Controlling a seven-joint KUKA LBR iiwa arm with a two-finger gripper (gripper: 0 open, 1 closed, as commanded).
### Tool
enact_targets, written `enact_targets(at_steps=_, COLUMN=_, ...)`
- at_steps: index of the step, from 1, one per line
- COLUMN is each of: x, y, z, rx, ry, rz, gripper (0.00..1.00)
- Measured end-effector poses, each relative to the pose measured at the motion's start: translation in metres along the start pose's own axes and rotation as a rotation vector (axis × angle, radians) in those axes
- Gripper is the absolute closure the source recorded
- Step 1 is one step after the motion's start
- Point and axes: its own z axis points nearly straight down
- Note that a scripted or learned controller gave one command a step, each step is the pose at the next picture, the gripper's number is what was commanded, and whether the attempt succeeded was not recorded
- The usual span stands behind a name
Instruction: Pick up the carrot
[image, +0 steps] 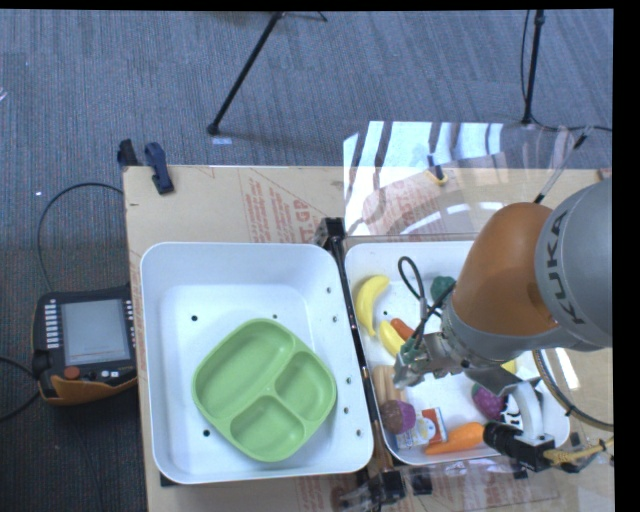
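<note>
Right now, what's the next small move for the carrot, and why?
Probably shift the gripper toward the bin's near edge and a bit rightward. The carrot lies there beside the small carton, apart from the gripper, which hovers nearer the bananas.

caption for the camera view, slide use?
Arm's hand over right bin; carrot at its near edge; green tray left.

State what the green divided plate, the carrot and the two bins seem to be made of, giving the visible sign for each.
Green divided plate: probably moulded plastic, matte, with one even colour and rounded compartment walls.
Carrot: likely a plastic toy, uniformly orange and smooth.
Left bin and right bin: apparently white plastic, slightly glossy, with thin rounded rims.
</note>
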Motion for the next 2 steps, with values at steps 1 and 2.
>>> enact_targets(at_steps=1, x=0.031, y=0.005, z=-0.054, rx=-0.005, ry=-0.002, rz=0.1, gripper=1.0)
enact_targets(at_steps=2, x=0.029, y=0.003, z=-0.006, rx=0.002, ry=-0.002, rz=0.012, gripper=1.0)
